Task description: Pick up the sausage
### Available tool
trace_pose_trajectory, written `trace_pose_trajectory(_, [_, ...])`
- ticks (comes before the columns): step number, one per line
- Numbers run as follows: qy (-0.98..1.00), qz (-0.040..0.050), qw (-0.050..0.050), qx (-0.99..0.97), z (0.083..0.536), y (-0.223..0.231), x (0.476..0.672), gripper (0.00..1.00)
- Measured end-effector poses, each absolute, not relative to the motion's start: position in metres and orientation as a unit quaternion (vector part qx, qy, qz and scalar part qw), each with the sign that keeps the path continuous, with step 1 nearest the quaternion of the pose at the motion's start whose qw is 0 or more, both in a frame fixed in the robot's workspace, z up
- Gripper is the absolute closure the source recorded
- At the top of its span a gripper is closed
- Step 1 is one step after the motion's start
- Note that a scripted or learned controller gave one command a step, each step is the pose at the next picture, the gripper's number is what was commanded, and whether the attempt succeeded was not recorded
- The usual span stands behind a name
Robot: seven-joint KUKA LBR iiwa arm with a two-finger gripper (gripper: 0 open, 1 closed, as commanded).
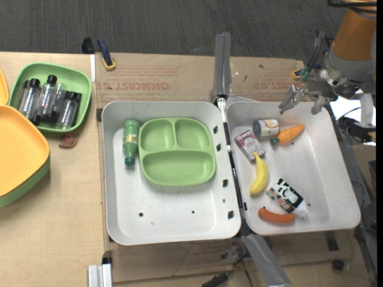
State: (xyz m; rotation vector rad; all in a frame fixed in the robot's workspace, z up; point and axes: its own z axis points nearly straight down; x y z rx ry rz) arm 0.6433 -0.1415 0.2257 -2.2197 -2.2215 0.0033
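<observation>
On the far left, a stack of orange plastic plates [21, 154] is sitting on the wooden bench, and behind it a green square tray [78, 79] is holding several small dark-capped bottles [48, 100]. None of this is bearing on the job.

In the left white bin [114, 220], a green plastic bottle [130, 141] is lying just beside a green three-compartment plate [177, 150]; both are sitting well apart from the target.

In the right white bin [341, 208], the clutter is gathering. A small pink-and-white packet [248, 144] is lying above a yellow toy banana [259, 176], with a small silver can [266, 127] and an orange toy carrot [290, 134] further back. The orange-red toy sausage [276, 216] is lying near the front wall, running roughly left to right, and a black-and-white patterned carton [286, 197] is sitting just behind it, apparently touching or nearly so.

The two-finger gripper [305, 99] is hovering over the bin's back rim, its fingers spread apart and holding nothing, well apart from the sausage.

The main risk is probably that carton: a descent placed slightly too far back could be landing a finger on it, or closing on it along with the sausage. The sausage is also looking round and smooth, so an off-centre close could be squeezing it out sideways. The front wall nearby may be crowding one finger. The carrot's similar colour could be drawing a mistaken pick.
</observation>
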Motion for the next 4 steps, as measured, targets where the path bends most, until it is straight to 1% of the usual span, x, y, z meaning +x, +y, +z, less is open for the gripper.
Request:
trace_pose_trajectory(1, [-0.665,0.0011,0.0,-0.747,0.123,-0.174,0.632,0.0])
trace_pose_trajectory(2, [-0.665,0.0016,0.0,-0.747,0.132,-0.175,0.632,1.0])
trace_pose_trajectory(3, [-0.624,0.0006,-0.001,-0.782,0.092,-0.211,0.649,1.0])
trace_pose_trajectory(4, [-0.562,0.0009,0.0,-0.827,0.189,-0.215,0.647,1.0])
